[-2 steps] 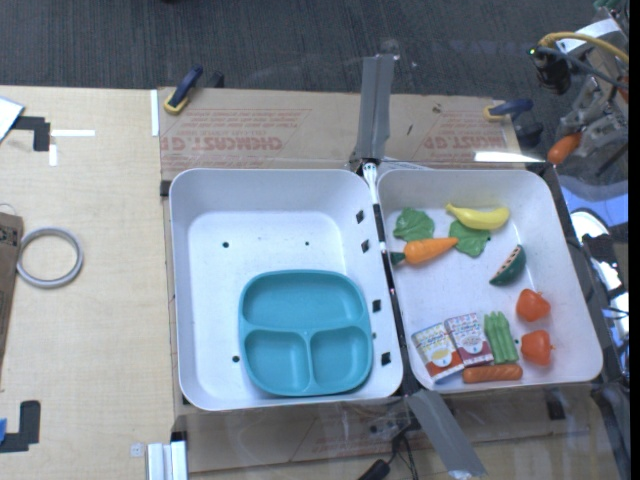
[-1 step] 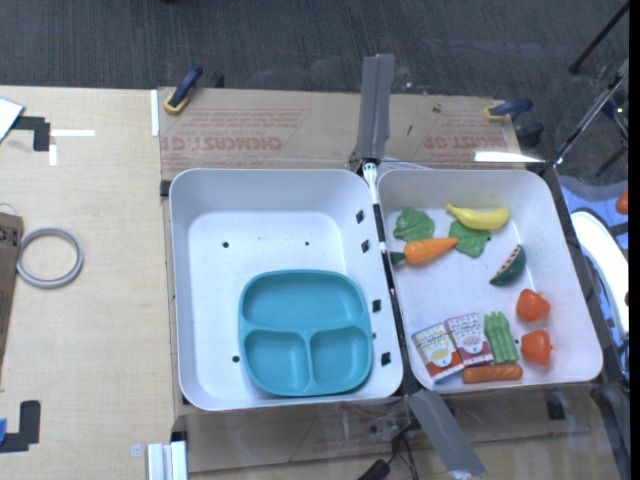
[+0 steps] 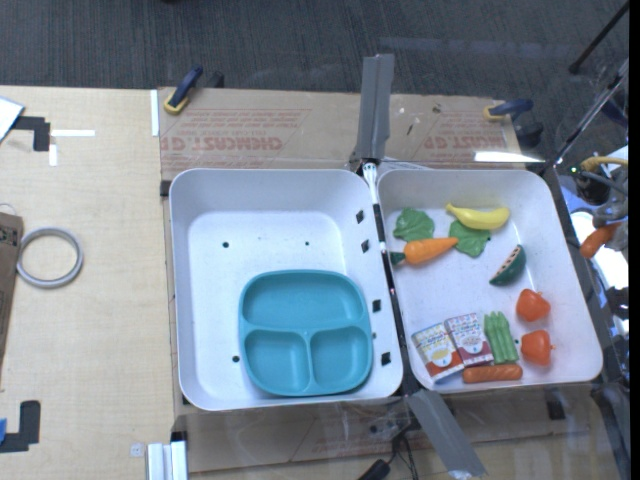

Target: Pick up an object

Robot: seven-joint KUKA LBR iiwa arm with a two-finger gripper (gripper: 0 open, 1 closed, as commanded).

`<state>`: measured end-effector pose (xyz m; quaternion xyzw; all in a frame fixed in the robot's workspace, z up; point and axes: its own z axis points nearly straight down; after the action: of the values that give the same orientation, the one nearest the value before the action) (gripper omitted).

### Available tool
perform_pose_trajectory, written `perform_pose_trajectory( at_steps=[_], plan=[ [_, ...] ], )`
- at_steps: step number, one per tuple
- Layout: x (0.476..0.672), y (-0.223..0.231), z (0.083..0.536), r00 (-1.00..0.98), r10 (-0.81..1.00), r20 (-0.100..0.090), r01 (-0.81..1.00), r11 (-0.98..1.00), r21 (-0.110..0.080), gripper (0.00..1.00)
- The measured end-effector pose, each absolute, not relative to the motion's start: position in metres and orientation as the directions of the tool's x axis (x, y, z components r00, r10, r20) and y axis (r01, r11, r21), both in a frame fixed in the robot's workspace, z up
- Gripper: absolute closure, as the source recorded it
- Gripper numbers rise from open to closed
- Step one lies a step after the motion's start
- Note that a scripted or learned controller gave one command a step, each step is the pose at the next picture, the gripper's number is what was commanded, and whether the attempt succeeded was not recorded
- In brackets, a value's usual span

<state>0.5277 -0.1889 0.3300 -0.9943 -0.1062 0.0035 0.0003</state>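
While toy food lies scattered in the right bin (image 3: 557, 200), the carrot (image 3: 432, 250) at centre looks light, stiff and slick, likely best gripped across its thick middle.

Two white bins (image 3: 182, 268) on a pale wood desk (image 3: 90, 368). The left one carries a teal tray (image 3: 305, 333); the right — a yellow banana (image 3: 478, 215), an orange carrot (image 3: 432, 250) with green leaves, two red-orange tomatoes (image 3: 532, 306), green asparagus (image 3: 500, 335), a red sausage (image 3: 492, 373).
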Motion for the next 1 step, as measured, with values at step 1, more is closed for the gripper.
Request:
perform_pose_trajectory(
  at_steps=[1],
  plan=[
    [0.5277,-0.1890,0.3303,0.977,0.212,-0.006,0.212,-0.977,-0.001,0.00]
  ],
)
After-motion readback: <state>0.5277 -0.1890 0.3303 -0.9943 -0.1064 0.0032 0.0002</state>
